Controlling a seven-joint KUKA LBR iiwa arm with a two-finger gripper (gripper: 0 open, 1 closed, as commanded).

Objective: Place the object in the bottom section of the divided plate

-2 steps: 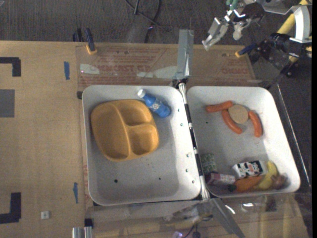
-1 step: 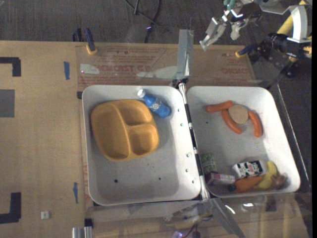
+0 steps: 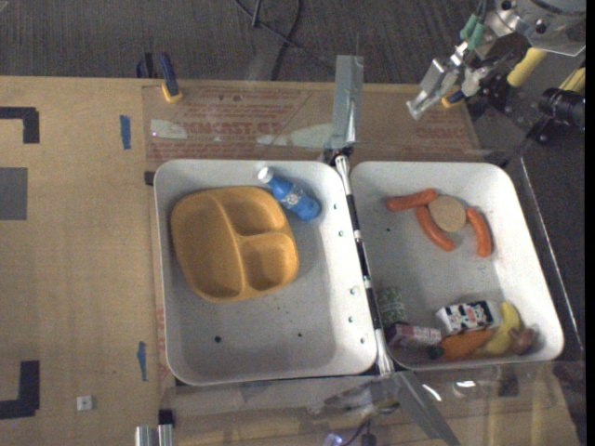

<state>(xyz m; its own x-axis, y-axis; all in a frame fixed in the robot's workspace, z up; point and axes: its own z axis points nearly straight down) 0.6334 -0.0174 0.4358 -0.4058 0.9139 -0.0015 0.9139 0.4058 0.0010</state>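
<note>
1. Gripper (image 3: pixel 435 89) raised beyond the far rim of the right bin (image 3: pixel 530 249); jaws apart, holding nothing.
2. Sausages (image 3: pixel 437 229), bun (image 3: pixel 448 215), carton (image 3: pixel 466 316) lying loose in that bin; impossible to tell which is meant.
3. Yellow divided plate (image 3: pixel 234 242) in the left bin (image 3: pixel 270 342), beside a blue bottle (image 3: pixel 290 194); sections bare.
4. Nothing placed yet: picking, carrying, releasing all left.

Silvery metal fingers (image 3: pixel 435 87), green and yellow fittings, dark wrist block, pale grey housing

The brown bench (image 3: pixel 74 249) carries two white bins side by side, the left bin (image 3: pixel 279 342) touching the right bin (image 3: pixel 530 249).
</note>
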